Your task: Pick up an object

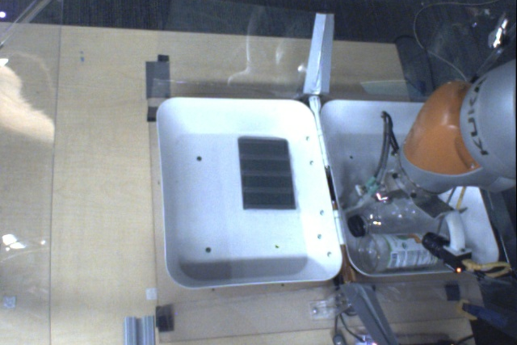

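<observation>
arm (464,133) bent down over right bin (347,133)
gripper (386,191) above clear bottle (396,250); grip state unclear; left bin (186,174) roomy.

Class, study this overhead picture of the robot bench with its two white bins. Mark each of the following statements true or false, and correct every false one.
1. A dark ribbed pad lies in the left bin. True.
2. A clear plastic bottle lies in the right bin. True.
3. The arm reaches over the left bin. False: it is over the right bin.
4. The bottle stands upright. False: it lies on its side.
5. The band above the arm's wrist is green. False: it is orange.
</observation>
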`<state>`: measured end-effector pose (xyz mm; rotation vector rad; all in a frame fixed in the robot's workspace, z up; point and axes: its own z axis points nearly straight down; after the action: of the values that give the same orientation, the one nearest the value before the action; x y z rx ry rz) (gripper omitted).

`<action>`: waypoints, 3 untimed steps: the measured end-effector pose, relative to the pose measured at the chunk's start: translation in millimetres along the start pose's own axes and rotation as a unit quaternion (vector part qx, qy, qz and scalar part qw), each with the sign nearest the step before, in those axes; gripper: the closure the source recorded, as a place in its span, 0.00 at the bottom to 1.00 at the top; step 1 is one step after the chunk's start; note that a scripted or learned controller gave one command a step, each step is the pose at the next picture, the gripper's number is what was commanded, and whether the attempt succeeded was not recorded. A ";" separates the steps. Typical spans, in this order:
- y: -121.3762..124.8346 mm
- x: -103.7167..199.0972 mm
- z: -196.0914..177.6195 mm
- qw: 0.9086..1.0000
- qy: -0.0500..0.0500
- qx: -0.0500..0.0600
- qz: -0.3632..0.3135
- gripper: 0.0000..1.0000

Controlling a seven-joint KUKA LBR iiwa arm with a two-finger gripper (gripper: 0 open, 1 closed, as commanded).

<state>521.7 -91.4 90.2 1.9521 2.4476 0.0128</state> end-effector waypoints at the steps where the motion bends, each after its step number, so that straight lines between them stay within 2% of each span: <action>1: 3.7 0.0 -12.5 1.000 -0.001 -0.005 -0.001 1.00; 2: 3.6 0.0 -12.5 1.000 -0.001 -0.005 -0.001 0.00; 3: 36.7 -6.4 1.1 0.996 0.000 0.001 0.090 0.00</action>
<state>558.9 -89.5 89.6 2.1659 2.2635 0.0129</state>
